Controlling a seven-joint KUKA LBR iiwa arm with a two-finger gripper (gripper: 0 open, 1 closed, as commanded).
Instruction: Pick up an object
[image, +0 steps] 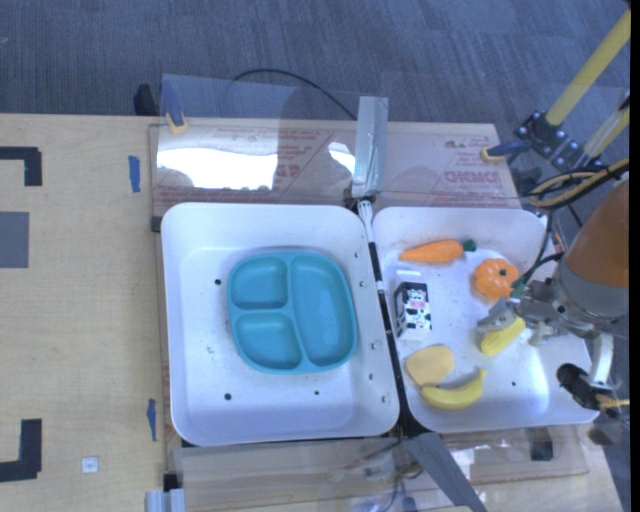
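Observation:
The right bin (522, 396) holds an orange carrot (432, 252), a round orange fruit (494, 279), a black-and-white carton (413, 307), a pale yellow rounded piece (429, 363) and a banana (455, 392). A small yellow oblong piece (500, 339) lies near the bin's right side. My gripper (503, 319) reaches in from the right and sits low, right over the upper end of that small yellow piece, just below the orange fruit. The grey wrist (590, 295) hides part of the bin's right wall.
The left bin (190, 330) carries a blue divided plate (292, 310) at its middle. A clear panel and a metal post (370, 145) stand behind the bins. Cables and a yellow rod (590, 70) lie at the upper right.

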